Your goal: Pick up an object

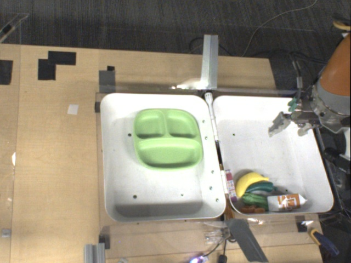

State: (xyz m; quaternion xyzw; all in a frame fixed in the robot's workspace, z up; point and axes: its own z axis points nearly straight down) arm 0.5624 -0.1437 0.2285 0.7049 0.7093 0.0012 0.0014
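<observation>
My gripper point(289, 124) hung spread and empty over the right white bin's point(258, 147) far edge, nothing picked yet, the yellow round object point(248, 181) lying at its near edge.

Robotics lab: wooden bench point(49, 147), two white bins point(118, 201), metal brackets point(210, 59), cables point(274, 21).

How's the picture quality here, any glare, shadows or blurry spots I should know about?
In the camera view, lighting is even but soft overall; the left bin shows a grey shadow along its near wall, a bright glare spot sits on the metal post behind the bins, and the gripper and the small items in the right bin look slightly blurred.
</observation>
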